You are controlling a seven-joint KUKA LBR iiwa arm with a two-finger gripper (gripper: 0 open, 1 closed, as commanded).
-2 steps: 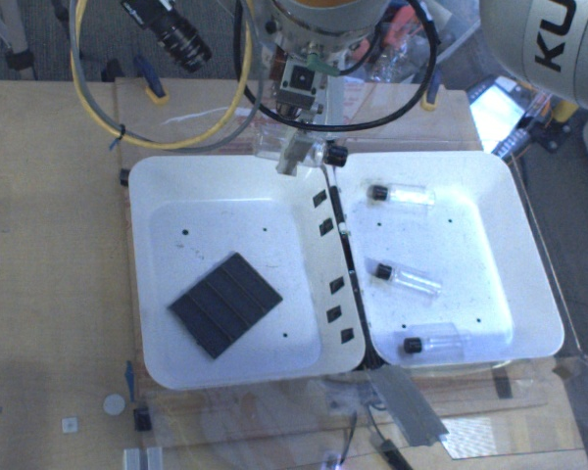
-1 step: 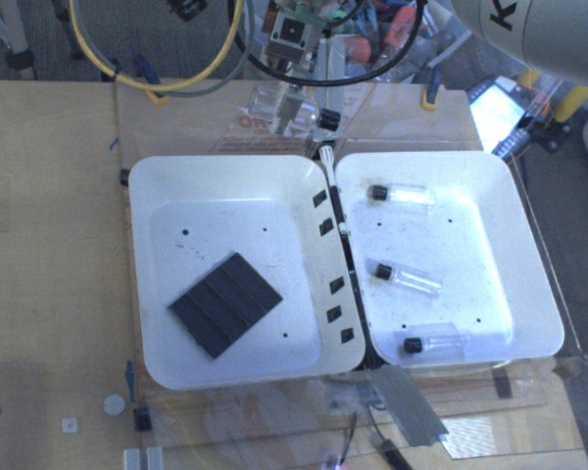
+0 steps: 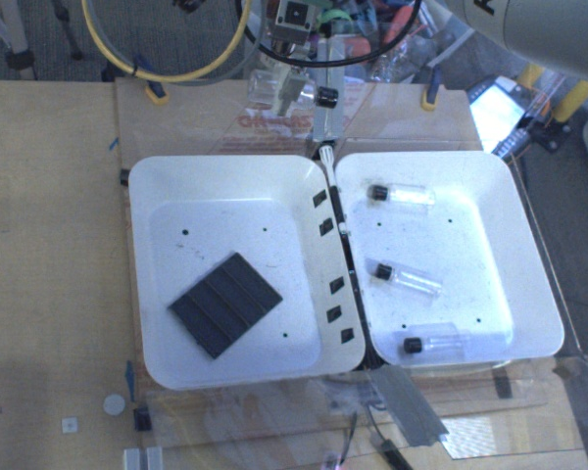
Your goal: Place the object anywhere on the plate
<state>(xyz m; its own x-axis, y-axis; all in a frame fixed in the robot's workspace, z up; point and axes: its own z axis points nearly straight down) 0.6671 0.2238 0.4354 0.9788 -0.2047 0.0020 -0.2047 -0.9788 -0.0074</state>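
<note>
Plate [image 3: 225, 304]: I log it dark, flat in left bin [image 3: 157, 360]; three vials [image 3: 402, 195] right of it, ungrasped; pincer [image 3: 296, 91] parked beyond, grip state I cannot tell.

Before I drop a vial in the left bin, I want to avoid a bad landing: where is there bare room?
The dark plate fills the left bin's lower middle. Bare floor lies above the plate toward the far wall, and to its right toward the divider. The right bin is more crowded: three clear vials run down its left side.
</note>
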